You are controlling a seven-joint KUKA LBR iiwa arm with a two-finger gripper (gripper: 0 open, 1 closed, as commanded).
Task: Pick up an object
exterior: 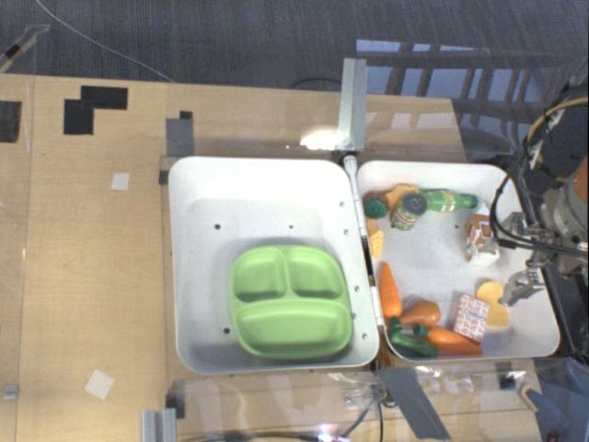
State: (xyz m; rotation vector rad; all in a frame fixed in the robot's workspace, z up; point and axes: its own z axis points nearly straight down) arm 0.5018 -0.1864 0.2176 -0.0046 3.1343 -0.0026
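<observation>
The right bin (433, 265) holds several toy foods. A green bottle (444, 200) and a small jar (405, 212) lie at its far side, and a small carton (477, 238) stands toward the right wall. A carrot (390, 289) lies along the left wall. A checkered box (470, 317) and yellow pieces (493, 295) sit at the near right. My gripper (523, 286) hangs low over the bin's right edge, just right of the yellow pieces, with nothing visibly in it.
The left bin (212, 210) carries a green divided plate (290, 302). An orange piece (421, 312), a second carrot (453, 341) and a green vegetable (412, 344) crowd the right bin's near corner. Cables (515, 201) loop above the arm at right.
</observation>
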